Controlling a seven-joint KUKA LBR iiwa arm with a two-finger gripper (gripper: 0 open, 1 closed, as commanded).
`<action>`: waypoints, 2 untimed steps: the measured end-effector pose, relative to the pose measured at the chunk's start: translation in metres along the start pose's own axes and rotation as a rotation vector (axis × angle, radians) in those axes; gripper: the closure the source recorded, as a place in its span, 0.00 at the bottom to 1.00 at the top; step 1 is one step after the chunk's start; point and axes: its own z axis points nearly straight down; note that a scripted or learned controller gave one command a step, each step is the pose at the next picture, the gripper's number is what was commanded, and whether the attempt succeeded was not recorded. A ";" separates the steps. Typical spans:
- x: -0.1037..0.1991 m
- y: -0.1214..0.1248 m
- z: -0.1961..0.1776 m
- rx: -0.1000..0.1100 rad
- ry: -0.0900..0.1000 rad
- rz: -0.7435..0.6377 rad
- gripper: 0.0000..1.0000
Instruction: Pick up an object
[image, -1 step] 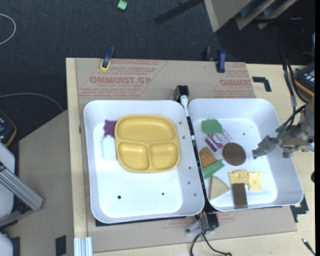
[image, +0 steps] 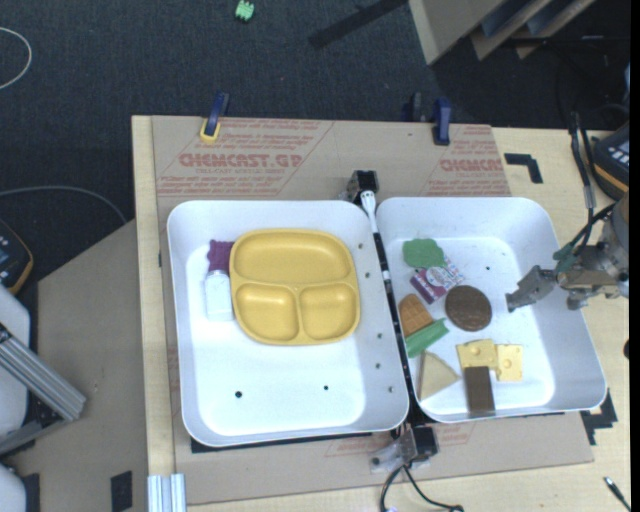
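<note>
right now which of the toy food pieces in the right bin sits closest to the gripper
The round brown disc. It lies just left of the gripper, while the yellow piece and green piece sit farther off.

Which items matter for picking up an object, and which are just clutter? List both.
For the job:
gripper
right bin
brown round disc
green piece
orange waffle piece
yellow cheese pieces
brown bar

Just lying about:
left bin
yellow divided tray
purple item
white item

A robotics lab: clamps (image: 211, 120) pin a cardboard-covered bench (image: 300, 150) (loose cables (image: 60, 195) cross dark carpet)
</note>
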 end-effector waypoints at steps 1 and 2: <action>-0.003 0.008 0.057 0.007 0.003 0.000 0.00; 0.003 0.012 0.101 0.005 0.003 -0.001 0.00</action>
